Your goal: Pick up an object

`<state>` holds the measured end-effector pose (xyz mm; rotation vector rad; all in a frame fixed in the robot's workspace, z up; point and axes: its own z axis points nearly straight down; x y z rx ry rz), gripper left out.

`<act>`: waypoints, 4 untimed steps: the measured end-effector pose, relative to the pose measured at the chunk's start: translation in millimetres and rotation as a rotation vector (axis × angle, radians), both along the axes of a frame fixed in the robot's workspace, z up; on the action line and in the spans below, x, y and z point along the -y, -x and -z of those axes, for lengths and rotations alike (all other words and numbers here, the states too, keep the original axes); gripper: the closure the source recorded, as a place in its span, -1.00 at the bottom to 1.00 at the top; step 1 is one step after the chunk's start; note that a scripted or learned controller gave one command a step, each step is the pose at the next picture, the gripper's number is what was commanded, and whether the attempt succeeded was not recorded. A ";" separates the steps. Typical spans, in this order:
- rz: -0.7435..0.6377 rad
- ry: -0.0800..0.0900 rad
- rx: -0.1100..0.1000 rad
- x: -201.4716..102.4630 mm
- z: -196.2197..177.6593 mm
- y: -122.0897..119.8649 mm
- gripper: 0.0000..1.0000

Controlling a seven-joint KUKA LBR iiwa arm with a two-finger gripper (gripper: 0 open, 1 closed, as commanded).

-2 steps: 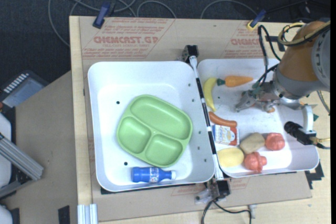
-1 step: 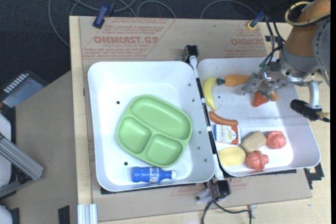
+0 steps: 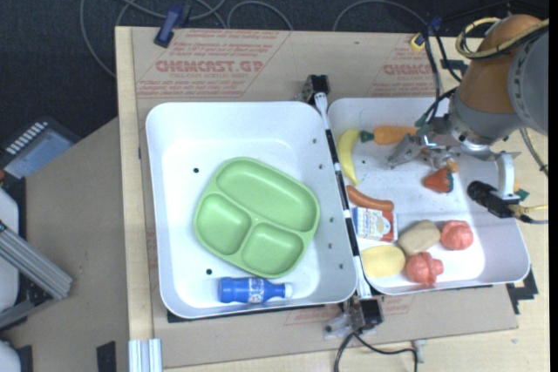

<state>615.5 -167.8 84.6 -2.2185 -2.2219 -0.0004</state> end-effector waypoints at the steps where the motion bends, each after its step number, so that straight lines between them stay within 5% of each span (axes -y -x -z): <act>1: 0.008 -0.030 -0.063 18.4 2.1 -41.9 -1.00; 2: 0.004 -0.030 -0.059 29.3 2.9 -42.5 -1.00; 3: 0.001 0.001 0.000 23.0 -0.1 4.2 -1.00; 4: 0.002 0.001 0.000 24.2 -0.1 18.7 -1.00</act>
